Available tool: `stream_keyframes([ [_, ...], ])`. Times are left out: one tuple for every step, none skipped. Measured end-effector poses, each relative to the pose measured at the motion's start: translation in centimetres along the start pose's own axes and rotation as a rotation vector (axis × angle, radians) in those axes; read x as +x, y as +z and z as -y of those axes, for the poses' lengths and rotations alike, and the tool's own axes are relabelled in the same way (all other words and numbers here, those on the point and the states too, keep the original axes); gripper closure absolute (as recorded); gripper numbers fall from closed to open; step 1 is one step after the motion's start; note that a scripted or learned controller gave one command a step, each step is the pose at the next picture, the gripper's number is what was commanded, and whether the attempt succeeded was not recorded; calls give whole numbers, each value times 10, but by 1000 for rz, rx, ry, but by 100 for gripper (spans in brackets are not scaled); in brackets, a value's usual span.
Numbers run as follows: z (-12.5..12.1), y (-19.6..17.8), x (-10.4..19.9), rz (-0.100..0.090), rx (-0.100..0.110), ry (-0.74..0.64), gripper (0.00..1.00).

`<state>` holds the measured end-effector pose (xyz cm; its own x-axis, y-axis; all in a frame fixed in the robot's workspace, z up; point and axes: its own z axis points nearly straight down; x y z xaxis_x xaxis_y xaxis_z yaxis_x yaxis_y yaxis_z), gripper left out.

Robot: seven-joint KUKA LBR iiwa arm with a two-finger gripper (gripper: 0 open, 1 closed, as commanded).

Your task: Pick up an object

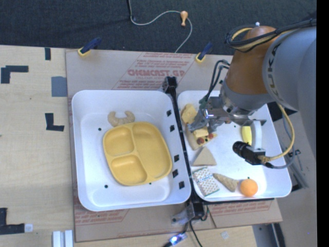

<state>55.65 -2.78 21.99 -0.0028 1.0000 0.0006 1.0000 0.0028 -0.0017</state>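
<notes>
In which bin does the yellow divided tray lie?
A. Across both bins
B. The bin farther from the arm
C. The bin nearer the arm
B: the yellow divided tray lies wholly inside the far bin, while the arm reaches over the other bin.

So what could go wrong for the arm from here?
The gripper hangs over a tight cluster of small food toys near the right bin's left wall, so it might pinch two at once or nudge them aside and miss. It is also near the divider between the bins and could bump it. The orange ball could roll if jostled.
</notes>
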Motion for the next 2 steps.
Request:
stream_keyframes([
  [5, 4, -6, 2, 1, 2, 100],
  [11, 5, 2, 2, 2, 2, 100],
])
